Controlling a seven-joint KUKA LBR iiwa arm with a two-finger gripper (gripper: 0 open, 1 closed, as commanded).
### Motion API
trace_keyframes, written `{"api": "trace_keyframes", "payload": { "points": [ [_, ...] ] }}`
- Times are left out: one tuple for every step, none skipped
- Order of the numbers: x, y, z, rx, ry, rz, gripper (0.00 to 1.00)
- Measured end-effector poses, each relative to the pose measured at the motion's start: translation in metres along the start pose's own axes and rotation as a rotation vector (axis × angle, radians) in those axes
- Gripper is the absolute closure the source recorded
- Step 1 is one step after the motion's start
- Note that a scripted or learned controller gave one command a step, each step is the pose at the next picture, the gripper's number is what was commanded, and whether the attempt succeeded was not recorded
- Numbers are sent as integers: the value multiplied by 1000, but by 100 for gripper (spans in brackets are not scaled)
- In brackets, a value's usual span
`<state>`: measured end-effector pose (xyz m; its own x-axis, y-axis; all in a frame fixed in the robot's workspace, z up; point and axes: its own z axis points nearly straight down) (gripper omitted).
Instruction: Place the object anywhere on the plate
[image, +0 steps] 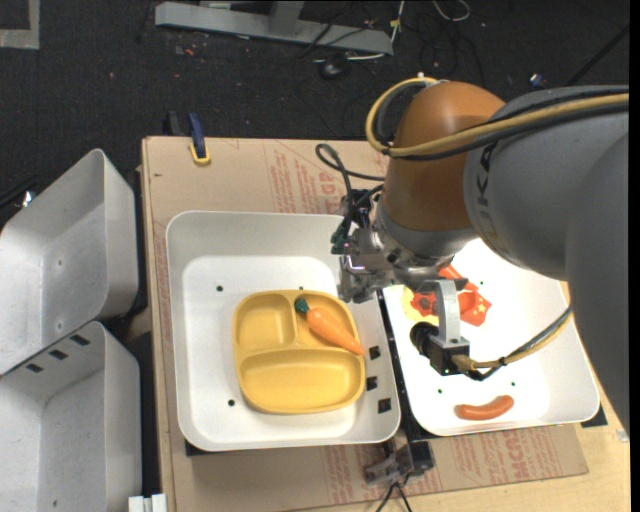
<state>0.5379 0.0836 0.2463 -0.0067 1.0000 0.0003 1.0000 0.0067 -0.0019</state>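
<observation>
Camera view: toy carrot (333, 328) lies on yellow divided plate (297, 352), upper right compartment, seemingly delivered; gripper (357, 280) hangs beside it, jaw state indiscernible.

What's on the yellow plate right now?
An orange toy carrot with a green top lies on the yellow divided plastic plate, across its upper right compartment and over the divider ridge. The other compartments show bare yellow. The arm's hand overhangs the plate's upper right corner, covering the space beneath.

a dark speckled floor (90, 70) filled the top of the frame, crossed by cables (340, 50) and a grey bar (270, 22). a brown cardboard-covered bench (250, 170) sat centre; pale plastic tubs (60, 250) stood at left.
</observation>
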Motion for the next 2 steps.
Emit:
{"api": "trace_keyframes", "payload": {
  "points": [
    [49,-10,-2,-1,0,0,100],
    [107,-8,0,-1,1,-2,100]
  ]
}}
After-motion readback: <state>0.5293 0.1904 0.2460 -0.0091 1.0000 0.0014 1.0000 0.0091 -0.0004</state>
